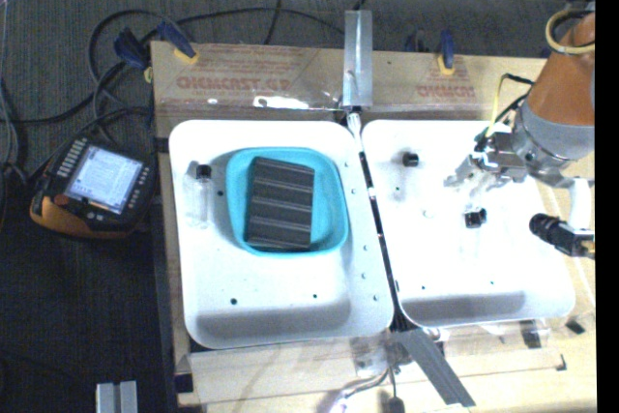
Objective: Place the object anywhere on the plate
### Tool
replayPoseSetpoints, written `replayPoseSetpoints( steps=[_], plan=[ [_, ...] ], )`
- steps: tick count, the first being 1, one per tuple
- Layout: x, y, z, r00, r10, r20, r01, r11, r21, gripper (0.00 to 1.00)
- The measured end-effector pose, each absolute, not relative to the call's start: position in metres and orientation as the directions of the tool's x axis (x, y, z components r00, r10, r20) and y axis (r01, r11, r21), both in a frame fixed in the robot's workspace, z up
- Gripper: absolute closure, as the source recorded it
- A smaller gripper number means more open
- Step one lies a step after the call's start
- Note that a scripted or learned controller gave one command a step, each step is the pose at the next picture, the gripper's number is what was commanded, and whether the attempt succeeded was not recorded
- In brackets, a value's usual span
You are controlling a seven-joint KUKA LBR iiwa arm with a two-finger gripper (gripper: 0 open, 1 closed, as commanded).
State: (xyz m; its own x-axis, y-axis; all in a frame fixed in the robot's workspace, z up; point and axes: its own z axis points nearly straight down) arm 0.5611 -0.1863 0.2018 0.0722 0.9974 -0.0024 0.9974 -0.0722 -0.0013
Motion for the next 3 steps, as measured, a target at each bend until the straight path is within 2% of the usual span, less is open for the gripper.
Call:
replayPoseSetpoints(
  steps=[1, 2, 3],
  plan=[
    [0.561, -0.186, 0.202, 0.072, 0.997, -0.002, 0.997, -0.072, -0.001, 0.00],
    [0.490, -0.200, 0.157, 0.046, 0.999, 0.001, 0.999, -0.046, -0.003, 0.00],
    [0.483, -0.151, 0.122, 0.208, 0.978, 0.001, 0.978, -0.208, -0.005, 0.00]
  ],
)
